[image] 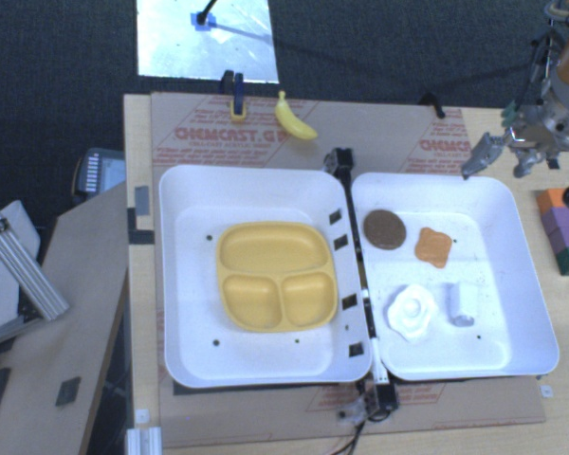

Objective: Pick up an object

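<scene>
The gripper (504, 152) hangs spread and empty above the right bin's (526, 254) far edge, approach underway, so next it must descend onto the brown disc (384, 228) nearby.

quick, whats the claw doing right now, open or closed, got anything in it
claw: open, holding nothing, up over the back edge of the right bin.
</scene>
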You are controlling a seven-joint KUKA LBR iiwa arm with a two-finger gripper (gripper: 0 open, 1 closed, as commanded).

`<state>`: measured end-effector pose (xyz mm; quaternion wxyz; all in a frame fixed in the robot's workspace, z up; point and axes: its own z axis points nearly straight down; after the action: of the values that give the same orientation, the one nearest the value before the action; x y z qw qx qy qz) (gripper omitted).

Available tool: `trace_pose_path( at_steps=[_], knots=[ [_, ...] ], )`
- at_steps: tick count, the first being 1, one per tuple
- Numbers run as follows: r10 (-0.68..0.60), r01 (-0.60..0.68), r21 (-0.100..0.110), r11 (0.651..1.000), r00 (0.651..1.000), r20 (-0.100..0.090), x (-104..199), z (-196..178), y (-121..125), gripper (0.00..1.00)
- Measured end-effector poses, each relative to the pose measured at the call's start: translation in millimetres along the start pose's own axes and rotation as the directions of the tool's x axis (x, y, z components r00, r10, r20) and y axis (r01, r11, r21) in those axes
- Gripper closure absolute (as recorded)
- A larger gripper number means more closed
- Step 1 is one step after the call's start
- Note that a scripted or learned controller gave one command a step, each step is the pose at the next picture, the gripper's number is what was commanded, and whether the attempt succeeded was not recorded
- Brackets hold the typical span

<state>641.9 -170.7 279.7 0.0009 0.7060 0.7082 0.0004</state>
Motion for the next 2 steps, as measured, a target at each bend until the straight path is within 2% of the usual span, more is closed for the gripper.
trace_pose_path(
  at_steps=[2],
  knots=[
    [0.002, -0.002, 0.002, 1.000, 1.000, 0.000, -4, 87, 8, 0.00]
  ],
)
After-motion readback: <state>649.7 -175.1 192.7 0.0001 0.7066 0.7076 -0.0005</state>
